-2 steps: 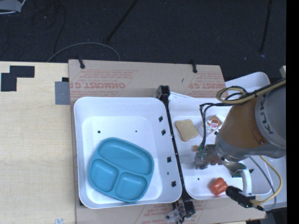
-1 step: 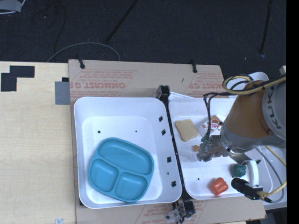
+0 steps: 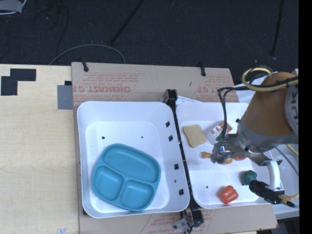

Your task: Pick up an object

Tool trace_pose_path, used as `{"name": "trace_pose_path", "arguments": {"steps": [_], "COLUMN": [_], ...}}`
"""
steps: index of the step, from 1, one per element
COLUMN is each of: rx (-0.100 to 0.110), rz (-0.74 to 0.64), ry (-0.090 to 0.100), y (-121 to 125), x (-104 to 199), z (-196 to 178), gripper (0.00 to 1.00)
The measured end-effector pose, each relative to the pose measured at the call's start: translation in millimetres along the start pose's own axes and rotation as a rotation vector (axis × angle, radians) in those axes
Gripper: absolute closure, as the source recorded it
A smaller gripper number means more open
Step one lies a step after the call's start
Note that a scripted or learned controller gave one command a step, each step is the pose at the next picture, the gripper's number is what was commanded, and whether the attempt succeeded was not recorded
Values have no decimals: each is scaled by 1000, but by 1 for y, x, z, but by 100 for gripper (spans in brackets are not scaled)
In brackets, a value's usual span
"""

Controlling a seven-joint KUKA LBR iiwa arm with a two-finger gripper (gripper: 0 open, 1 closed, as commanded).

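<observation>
Arm: the grey arm with its orange band [image 3: 270, 106] looms closest to the lens, coming in from the right over the right white bin [image 3: 204, 199].
End effector: end effector [image 3: 222, 152] down low in that bin; how far it's open, can't tell from here.
Tan piece: flat tan bread-like slab [image 3: 194, 135] just left of the end effector, long axis running up-and-down with a slight tilt.
Around: small orange bit [image 3: 206, 155] beside the tool, red-orange rounded object [image 3: 227, 194] and dark green lump [image 3: 249, 176] nearer the front.
Left bin: blue three-compartment plastic tray [image 3: 126, 177] sits in the left white bin [image 3: 97, 116] on the worktop [image 3: 34, 145].
</observation>
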State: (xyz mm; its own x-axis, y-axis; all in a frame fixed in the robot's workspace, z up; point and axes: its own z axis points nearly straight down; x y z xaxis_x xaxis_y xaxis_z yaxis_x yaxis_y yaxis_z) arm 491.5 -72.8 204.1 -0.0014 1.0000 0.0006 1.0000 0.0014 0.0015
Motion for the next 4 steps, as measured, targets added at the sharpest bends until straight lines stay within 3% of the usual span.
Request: {"name": "trace_pose_path", "arguments": {"steps": [1, 2, 4], "rx": [0, 5, 4], "rz": [0, -2, -3], "ry": [-1, 1, 1], "y": [1, 17, 55], "x": [-1, 40, 148], "z": [-52, -40, -43], "gripper": [100, 100, 100]}}
